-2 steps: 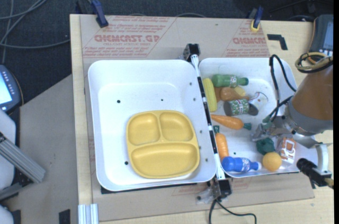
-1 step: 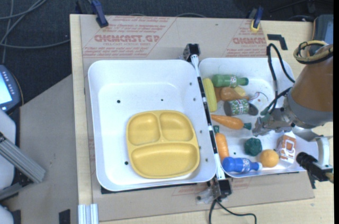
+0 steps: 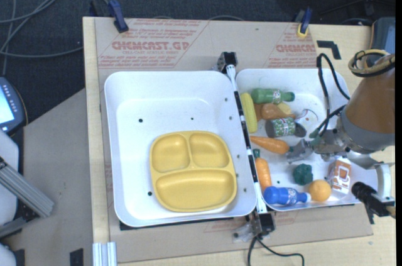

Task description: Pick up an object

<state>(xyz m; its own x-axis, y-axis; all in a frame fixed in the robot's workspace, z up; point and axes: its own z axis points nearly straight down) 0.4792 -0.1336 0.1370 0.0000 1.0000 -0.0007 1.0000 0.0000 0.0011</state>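
The right bin (image 3: 295,77) holds several toy foods: a green bottle (image 3: 273,95), a yellow corn cob (image 3: 249,112), a dark can (image 3: 281,127), two carrots (image 3: 269,144) (image 3: 262,172), a dark green piece (image 3: 303,172), a blue bottle (image 3: 284,196), an orange fruit (image 3: 320,190) and a white and orange carton (image 3: 340,175). My gripper (image 3: 313,148) hangs low over the bin's middle right. It is just above the dark green piece, right of the upper carrot and below the can. No object shows in its grasp.
The left bin (image 3: 125,95) bears a yellow divided plate (image 3: 192,170). A black clip (image 3: 227,60) sits at the top of the wall between the bins. Blue clamps (image 3: 117,15) (image 3: 304,21) grip the bench's far edge. A black cable (image 3: 323,79) loops over the right bin.
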